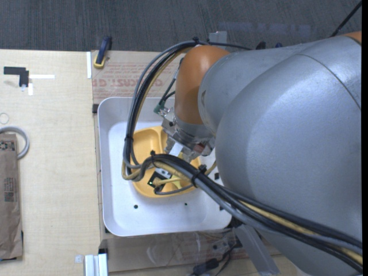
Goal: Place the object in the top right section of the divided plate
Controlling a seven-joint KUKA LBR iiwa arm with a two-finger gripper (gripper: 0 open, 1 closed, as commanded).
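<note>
Object: we cannot pick it out. A small dark shape with a green glint sits low over the divided plate (144,141), under the cables (137,111), and we cannot tell whether it is the object or part of the robot.
Handling: since it hides so fully beneath the wrist, we judge it small and light. Stiffness, slipperiness and the best place to take hold are not ours to call from here.
Divided plate: yellow, smooth and rigid-looking, lying flat in the white bin (115,214). Only its left portion and one raised ridge show. We think it could slide on the bin floor if nudged.
Top right section: covered by the wrist, so we cannot see what is in it.
Gripper (174,158): low over the plate's middle, wrapped in cables. We cannot tell whether it is wide, narrow or holding anything.
Bin: rests on cardboard (126,73) on the pale bench (57,154).
Further off: a brown paper bag (8,194) at the left edge, and a yellow-and-blue tool (102,52) above the bin, well apart from the plate.
</note>
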